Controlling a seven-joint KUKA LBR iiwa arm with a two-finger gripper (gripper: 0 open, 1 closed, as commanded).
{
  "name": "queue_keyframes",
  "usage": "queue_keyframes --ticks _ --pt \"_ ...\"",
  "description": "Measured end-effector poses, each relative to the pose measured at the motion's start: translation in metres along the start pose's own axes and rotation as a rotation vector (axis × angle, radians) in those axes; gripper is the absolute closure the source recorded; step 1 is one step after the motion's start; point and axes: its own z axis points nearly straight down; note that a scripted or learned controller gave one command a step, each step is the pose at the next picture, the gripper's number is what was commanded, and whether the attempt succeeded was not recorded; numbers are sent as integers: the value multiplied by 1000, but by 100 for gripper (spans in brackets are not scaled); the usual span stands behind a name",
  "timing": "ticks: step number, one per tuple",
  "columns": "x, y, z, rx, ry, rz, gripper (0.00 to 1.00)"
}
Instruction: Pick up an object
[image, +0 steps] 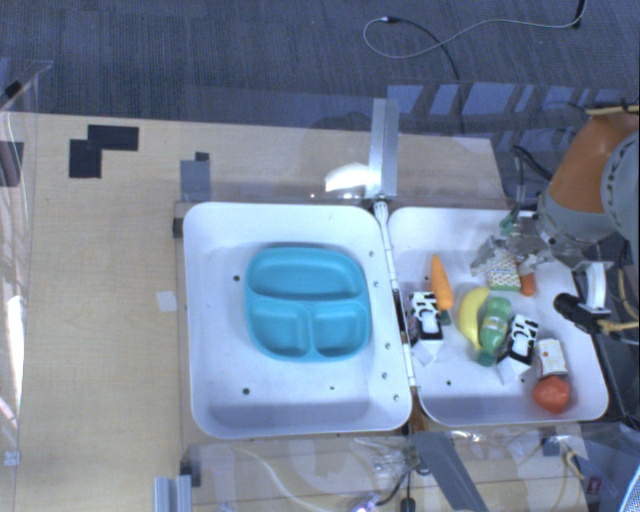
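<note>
You will find the gripper (512, 250) at the upper right of the right bin (450, 395), over a small patterned packet (505, 270). Whether its fingers are parted or closed cannot be told (the view is cluttered there). The carrot (441, 281) lies just left.

We look down on a light wood worktop (100, 330) w/ black tape patches (100, 148) near its upper left corner. Beyond the far edge we see dark blue-grey carpet floor (200, 50), and a thin black cable (440, 40) loops across it at top. A clear plastic panel (15, 250) stands along the left side, catching reflections. A grey metal post (384, 145) rises at the far edge, approx. mid-frame, w/ a bright light glare (350, 180) beside its base. Metal brackets (195, 178) sit near the worktop's far left.
</note>
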Motion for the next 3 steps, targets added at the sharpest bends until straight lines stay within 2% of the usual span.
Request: queue_keyframes --ticks 1,2,3 --pt "9 -40 8 -3 -8 -14 0" --pt "69 -53 7 -10 -12 90 0" --pt "68 -72 6 -11 -9 123 0"
